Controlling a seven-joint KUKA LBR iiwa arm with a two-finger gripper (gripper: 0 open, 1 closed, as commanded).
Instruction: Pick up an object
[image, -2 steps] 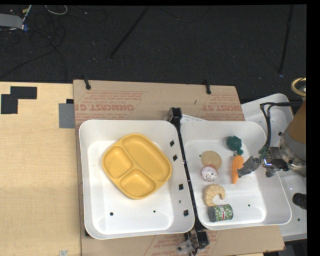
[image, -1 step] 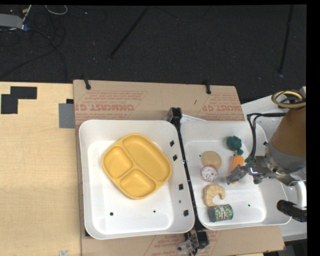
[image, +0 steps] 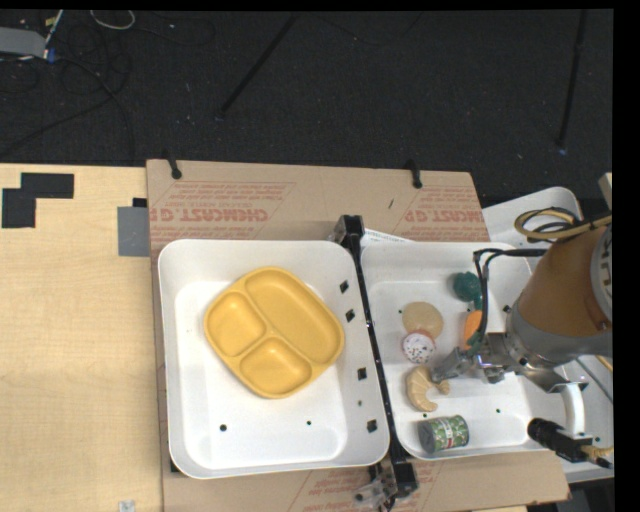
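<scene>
The gripper (image: 447, 366) sits low in the right bin (image: 500, 270), its opening impossible to judge; the curved beige piece (image: 423, 388) lies just beside it, lower-left, long axis roughly upright.

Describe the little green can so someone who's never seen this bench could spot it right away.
Look in the right white bin, along its near edge. The green can lies on its side there, just below a curved tan piece. It is the only cylinder, dark green with a pale label.
</scene>
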